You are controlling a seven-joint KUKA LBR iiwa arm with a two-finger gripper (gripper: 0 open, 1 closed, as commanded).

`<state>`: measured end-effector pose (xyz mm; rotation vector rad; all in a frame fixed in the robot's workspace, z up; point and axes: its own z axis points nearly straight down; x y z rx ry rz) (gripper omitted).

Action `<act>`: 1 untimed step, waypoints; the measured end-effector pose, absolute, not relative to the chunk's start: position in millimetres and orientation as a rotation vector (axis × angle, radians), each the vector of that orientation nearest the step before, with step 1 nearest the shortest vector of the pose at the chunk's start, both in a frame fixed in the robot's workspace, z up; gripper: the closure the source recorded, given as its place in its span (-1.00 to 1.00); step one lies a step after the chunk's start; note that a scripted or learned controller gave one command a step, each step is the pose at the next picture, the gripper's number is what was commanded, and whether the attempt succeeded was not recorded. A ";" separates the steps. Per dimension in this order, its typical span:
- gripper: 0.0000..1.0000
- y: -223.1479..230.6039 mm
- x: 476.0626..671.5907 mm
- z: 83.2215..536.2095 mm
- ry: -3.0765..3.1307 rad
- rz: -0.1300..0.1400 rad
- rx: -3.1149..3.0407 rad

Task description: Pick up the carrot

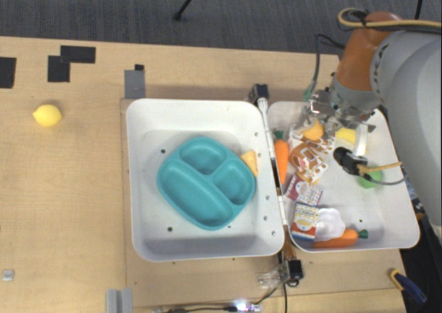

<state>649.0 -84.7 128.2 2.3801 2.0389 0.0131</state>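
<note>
An orange carrot [281, 157] with a green top lies lengthwise against the left wall of the right bin [394, 232]. A second carrot-like orange piece [338, 238] with a green end rests near that bin's front edge. My gripper [324, 117] hangs over the back of the right bin, below the orange wrist band [359, 56], right of the first carrot and above a small yellow item [314, 131]. Nothing is visibly held in it.
The right bin also holds a pretzel bag [309, 159], a snack packet [306, 211], a white lump [330, 220], a yellow block [345, 136] and a green piece [370, 179]. A teal divided plate [206, 182] and a yellow wedge [249, 162] sit in the left bin [148, 235]. A lemon [47, 115] lies far left.
</note>
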 end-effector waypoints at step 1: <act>1.00 7.6 612.9 185.4 2.066 0.006 2.367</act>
